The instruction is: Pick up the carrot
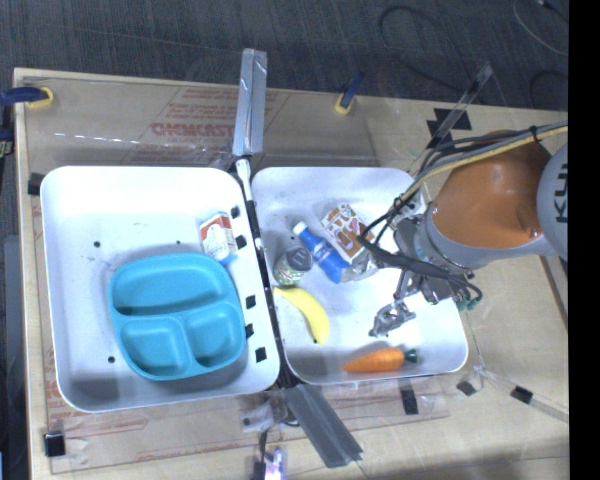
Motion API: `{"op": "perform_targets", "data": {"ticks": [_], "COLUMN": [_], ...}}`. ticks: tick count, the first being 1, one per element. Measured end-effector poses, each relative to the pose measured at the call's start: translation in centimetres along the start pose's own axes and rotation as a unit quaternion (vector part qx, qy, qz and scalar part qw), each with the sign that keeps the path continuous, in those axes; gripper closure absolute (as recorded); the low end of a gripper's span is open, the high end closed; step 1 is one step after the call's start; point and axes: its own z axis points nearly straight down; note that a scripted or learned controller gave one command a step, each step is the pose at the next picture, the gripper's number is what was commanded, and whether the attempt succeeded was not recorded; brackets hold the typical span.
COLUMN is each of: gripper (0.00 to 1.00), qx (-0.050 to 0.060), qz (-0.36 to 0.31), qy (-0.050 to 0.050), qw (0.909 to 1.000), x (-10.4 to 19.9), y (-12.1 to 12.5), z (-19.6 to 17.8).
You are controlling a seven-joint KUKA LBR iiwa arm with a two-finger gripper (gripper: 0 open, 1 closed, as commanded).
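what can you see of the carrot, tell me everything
The carrot is orange with a small green stub at its right end, smooth like a plastic toy. It lies flat, roughly lengthwise along the near wall of the right bin, untouched. The gripper hangs just above it; the banana lies apart to its left.

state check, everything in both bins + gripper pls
carrot: lying flat near the right bin's front edge, not held
gripper: above the carrot, nothing seen between its fingers
banana: lying flat in the right bin, by the divider
bottle: on its side, blue, right bin
snack pack: lying in the right bin's back part
tray: blue, upright, in the left bin
carton: tipped against the left bin's right wall
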Motion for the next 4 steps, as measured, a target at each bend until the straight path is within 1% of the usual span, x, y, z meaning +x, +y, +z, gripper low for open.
{"op": "perform_targets", "data": {"ticks": [1, 2, 3, 4], "gripper": [0.0, 0.0, 0.0, 0.0], "qx": [-0.001, 0.0, -0.002, 0.0], "qz": [-0.098, -0.129, -0.174, -0.119], "qy": [0.001, 0.0, 0.001, 0.0], "qw": [0.9952, 0.9916, 0.9848, 0.9929], "x": [1.4, 2.2, 2.4, -0.2], "y": [0.6, 0.6, 0.7, 0.0], "z": [2.1, -4.7, 2.5, 4.0]}}
